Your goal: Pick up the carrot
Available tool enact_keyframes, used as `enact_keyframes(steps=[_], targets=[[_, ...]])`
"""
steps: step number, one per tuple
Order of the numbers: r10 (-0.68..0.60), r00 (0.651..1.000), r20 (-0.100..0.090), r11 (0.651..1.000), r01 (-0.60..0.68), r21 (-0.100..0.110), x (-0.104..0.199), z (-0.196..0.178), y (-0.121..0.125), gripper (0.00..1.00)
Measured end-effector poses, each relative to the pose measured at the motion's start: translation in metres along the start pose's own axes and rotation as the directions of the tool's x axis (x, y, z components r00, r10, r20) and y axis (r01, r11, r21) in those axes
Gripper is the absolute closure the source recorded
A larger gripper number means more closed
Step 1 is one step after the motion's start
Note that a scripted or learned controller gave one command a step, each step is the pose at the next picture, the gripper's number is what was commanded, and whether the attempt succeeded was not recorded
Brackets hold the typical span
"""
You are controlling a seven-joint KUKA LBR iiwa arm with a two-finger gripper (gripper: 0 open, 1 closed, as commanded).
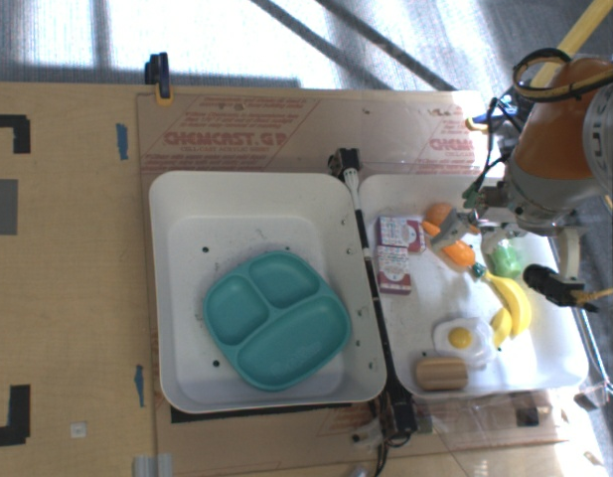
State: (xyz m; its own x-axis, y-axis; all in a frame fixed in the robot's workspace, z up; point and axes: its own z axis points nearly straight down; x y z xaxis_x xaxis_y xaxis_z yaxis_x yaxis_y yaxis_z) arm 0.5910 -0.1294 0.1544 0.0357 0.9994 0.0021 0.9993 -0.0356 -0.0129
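The carrot (459, 253) lies in the right-hand bin (554, 366), toward its upper middle, with its narrow end pointing to about 10 o'clock. The hand (465, 229) sits directly over that end, at the tip of the grey arm (559, 157) reaching in from 3 o'clock. Whether its grip is wide, narrow or closed on anything cannot be told; the parts are too small and overlap the carrot.

Risks noted:
- Crowding. An orange round item (440, 213) lies just beside the carrot at 11 o'clock, a green item (506, 259) just beside it at 3 o'clock, and the banana (512, 306) near it at 5 o'clock. A closing grip could catch a neighbour or push it against the carrot.
- Off-centre contact. The hand appears placed on the thin end, not the body; in my judgement the carrot may pivot or slip out on lifting.
- Colour confusion. The orange round item resembles the carrot and could be taken instead.
- The two red-and-white packets (395, 251) at 9 o'clock, the fried egg (460, 337) and the bread roll (442, 373) at 6 o'clock stand apart and look unlikely to interfere.

The teal plate (276, 318) in the left bin (177, 266) lies well clear.
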Motion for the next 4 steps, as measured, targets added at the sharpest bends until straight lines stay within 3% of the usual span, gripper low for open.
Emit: enact_keyframes(steps=[1,2,3,4], targets=[[0.138,0.990,-0.003,0.990,-0.138,-0.025,0.001,0.056,0.031,0.00],[0.137,0.991,-0.009,0.990,-0.137,-0.039,0.004,0.043,0.035,1.00],[0.138,0.990,-0.009,0.990,-0.138,-0.036,0.004,0.045,0.034,0.00],[0.155,0.988,0.005,0.988,-0.155,-0.026,0.028,0.065,-0.001,0.00]])
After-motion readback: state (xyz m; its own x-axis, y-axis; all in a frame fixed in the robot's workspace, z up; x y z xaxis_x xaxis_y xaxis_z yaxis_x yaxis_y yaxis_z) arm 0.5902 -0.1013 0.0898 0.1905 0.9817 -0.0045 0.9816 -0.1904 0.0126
